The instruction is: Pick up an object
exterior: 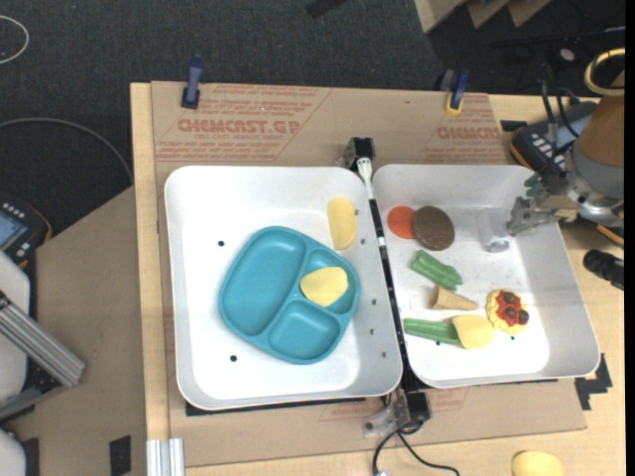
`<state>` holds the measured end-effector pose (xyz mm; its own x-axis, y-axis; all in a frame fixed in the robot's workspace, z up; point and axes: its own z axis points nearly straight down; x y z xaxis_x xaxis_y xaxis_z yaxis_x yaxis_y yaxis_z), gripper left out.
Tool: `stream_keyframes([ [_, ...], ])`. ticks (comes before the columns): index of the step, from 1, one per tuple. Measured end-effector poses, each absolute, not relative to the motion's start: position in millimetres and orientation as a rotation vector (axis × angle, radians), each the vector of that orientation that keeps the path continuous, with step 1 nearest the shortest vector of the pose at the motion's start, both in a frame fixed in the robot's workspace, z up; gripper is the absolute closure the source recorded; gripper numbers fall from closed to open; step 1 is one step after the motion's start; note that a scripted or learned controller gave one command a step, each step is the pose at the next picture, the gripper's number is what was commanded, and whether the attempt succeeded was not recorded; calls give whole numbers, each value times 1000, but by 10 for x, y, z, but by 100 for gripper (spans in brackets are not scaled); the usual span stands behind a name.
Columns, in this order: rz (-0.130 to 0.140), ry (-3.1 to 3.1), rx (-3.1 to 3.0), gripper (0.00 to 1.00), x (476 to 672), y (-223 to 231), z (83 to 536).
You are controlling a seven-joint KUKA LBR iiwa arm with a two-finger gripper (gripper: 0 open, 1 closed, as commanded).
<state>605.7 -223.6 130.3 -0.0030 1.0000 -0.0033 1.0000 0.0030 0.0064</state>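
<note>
Over the right bin's far corner the end effector hovers; whether released or clenched, I cannot tell. Nearest it lies the brown disc, beside the orange disc, probably the easiest pick.

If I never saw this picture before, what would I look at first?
Probably the big blue plate with three sections in the left bin, with a yellow toy food piece sitting on it. Next, the little pile of colorful toy foods in the right bin, like the green bean, the brown cookie and the orange disc. The robot's gripper is over the right bin's far right corner.
</note>
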Motion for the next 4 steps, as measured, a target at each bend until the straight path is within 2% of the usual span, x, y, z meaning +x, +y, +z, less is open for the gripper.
stream_keyframes([
  [1, -3, 2223, 2228, 100, 5364, -2235, 828],
  [2, 1, 2220, 2219, 100, 5478, -2239, 882],
  [3, 7, 2222, 2208, 100, 6290, -1982, 1323],
  [4, -2, 2217, 2225, 100, 5706, -2264, 848],
])
